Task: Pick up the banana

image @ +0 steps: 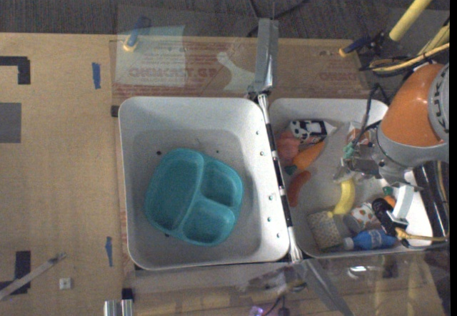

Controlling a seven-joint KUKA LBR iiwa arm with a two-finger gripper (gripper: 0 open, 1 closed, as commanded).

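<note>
**Over right bin: gripper near banana, clutter risk**

Camera view, looking down: gripper (359,162) sits low in the right bin (314,109), just above the top end of the banana (345,197). Fingers too small and shadowed here, so I cannot tell whether they are apart or together. Banana lies on the bin floor, roughly upright in frame, not visibly between any fingers, so not held. Near neighbours: orange toy (308,158) to its left, woven brown block (325,229) below it, blue bottle (370,240) lower right, black-and-white toy (308,129) up top. Left bin (143,118) holds a teal divided tray (194,195).

Risks, as I judge them: curved banana skin could slip out of a pinch near the tip; an off-centre descent could nudge it into the clutter or catch a neighbour instead.
</note>
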